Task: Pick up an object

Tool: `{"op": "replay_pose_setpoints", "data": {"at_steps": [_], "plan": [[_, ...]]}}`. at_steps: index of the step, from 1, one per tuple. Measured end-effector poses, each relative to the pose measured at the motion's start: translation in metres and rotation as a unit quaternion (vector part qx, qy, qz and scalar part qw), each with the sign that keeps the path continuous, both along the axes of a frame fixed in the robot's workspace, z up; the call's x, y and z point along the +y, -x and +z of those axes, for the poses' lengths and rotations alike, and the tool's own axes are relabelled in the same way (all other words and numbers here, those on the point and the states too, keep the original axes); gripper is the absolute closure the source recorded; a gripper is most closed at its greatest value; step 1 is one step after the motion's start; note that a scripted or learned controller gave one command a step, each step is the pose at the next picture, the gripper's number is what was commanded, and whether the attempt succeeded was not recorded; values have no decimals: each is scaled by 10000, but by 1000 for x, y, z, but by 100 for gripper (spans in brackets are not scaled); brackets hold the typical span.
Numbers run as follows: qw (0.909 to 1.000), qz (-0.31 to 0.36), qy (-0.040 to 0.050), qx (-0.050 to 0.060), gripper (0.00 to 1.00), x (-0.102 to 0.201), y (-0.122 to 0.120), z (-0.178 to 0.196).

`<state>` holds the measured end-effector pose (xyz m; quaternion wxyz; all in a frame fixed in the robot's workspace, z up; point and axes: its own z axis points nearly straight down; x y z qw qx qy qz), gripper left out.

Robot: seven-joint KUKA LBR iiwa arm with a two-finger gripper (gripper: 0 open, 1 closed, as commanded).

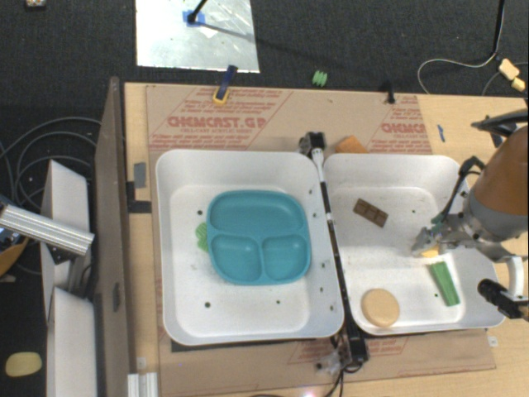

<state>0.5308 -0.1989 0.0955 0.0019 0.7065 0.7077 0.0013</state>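
Observation:
In the right bin (397,172) lie a brown chocolate-like bar (370,212), a round tan disc (381,308) near the front, and a green stick with a yellow end (444,280). My gripper (430,241) hangs low over the right side of that bin, right at the yellow end of the green stick. Its tips sit close to the stick's top, but the arm hides how they stand. The left bin (178,222) holds a teal divided plate (257,236) with a small green piece (201,236) peeking from its left edge.
An orange object (351,145) lies on the cardboard behind the bins. A black divider (328,222) runs between the two bins. A cable (450,64) loops at the back right. Metal profiles (45,228) stand at the left.

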Motion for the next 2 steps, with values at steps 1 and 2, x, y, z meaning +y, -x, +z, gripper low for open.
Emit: {"op": "replay_pose_setpoints", "data": {"at_steps": [1,2], "plan": [[10000,49,-14,-7,100,75,-1,57],[10000,64,-17,-32,100,159,-58,108]]}}
